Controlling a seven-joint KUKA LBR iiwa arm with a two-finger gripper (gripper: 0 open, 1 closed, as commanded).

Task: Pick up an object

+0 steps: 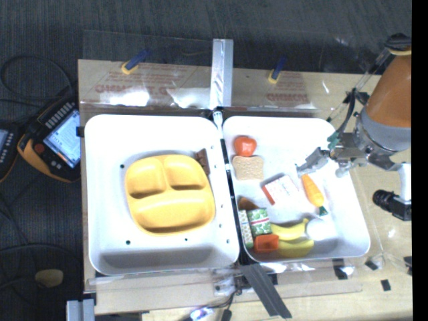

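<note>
Pincer hangs over the right-hand shallow white bin near its far right side, fingers spread and pinching nothing. An orange plastic carrot lies just below it on the bin floor, beside a white-and-red card. Judging by this, the approach step is in hand; the next move calls for descending over the carrot and closing.

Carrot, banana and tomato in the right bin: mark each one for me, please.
carrot (312, 188): camera view, middle of its orange body.
banana (291, 231): camera view, middle of the yellow curve.
tomato (245, 145): camera view, centre of its red top.
</note>
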